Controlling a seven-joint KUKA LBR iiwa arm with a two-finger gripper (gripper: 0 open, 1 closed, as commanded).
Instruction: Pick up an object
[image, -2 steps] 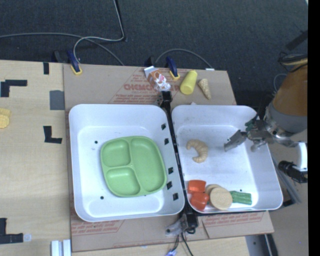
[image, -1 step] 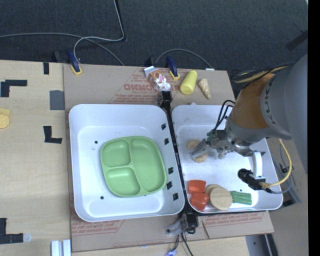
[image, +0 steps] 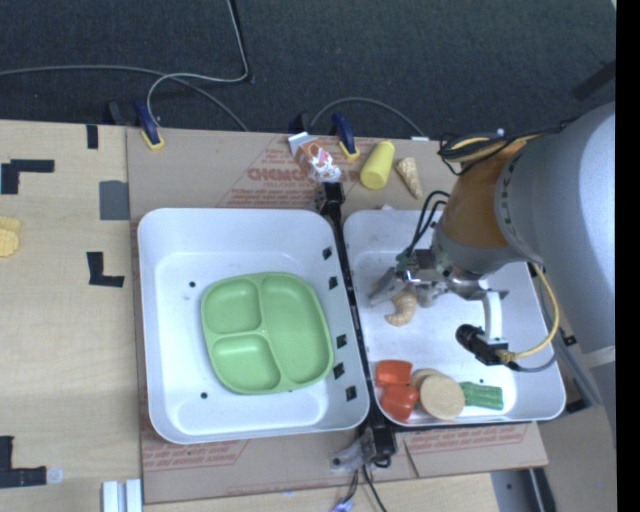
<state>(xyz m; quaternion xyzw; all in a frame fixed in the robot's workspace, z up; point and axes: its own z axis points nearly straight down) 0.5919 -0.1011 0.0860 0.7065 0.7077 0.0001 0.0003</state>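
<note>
Near edge of right bin (image: 545, 405): red piece (image: 394, 373) on top of a second red-orange piece (image: 399, 400), then a round tan disc (image: 440, 396) touching them, green piece (image: 483, 396) just right of the disc. Left bin (image: 160, 300) holds a green three-compartment plate (image: 267, 331), roughly centred. Mid right bin: end effector (image: 392, 290) sits low over a small tan curved object (image: 401, 312), fingers pointing left, one grey finger (image: 383, 291) visible just beside the object's upper left. Can't tell if the fingers are open or closed, or whether the object is between them. Arm (image: 480, 215) with orange band comes in from the right above it. Far side, on the counter (image: 250, 175) beyond the bins: yellow cylinder (image: 377, 165), tan cone-like piece (image: 410, 176) just right of it, small red-and-white item (image: 315, 157) to the left, blue clamps (image: 150, 128) on the cardboard edge.
</note>
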